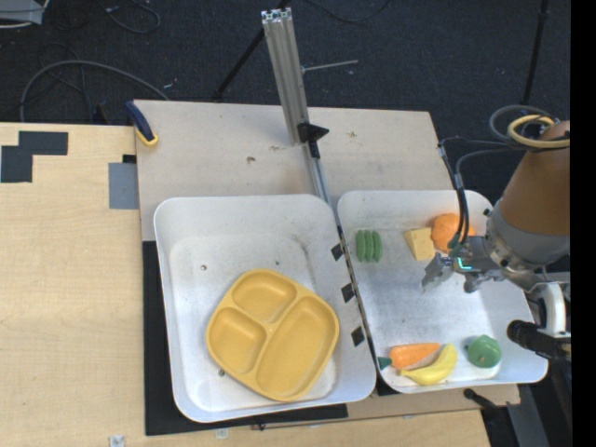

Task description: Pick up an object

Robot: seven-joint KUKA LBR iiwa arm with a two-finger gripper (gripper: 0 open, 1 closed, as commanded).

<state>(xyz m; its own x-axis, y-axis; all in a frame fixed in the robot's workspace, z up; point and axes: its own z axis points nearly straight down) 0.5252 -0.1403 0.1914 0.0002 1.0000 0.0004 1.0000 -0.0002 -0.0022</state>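
Where 2 bins [186, 250] sit, pale bench [223, 147].

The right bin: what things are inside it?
In the right bin: a green ribbed piece, yellow block, orange ball, carrot, banana, green round fruit. The arm covers its right edge.

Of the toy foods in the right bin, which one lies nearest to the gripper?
The orange fruit, just beside the gripper at the bin's far side. The yellow block lies slightly farther; the carrot, banana and green items are clearly farther.
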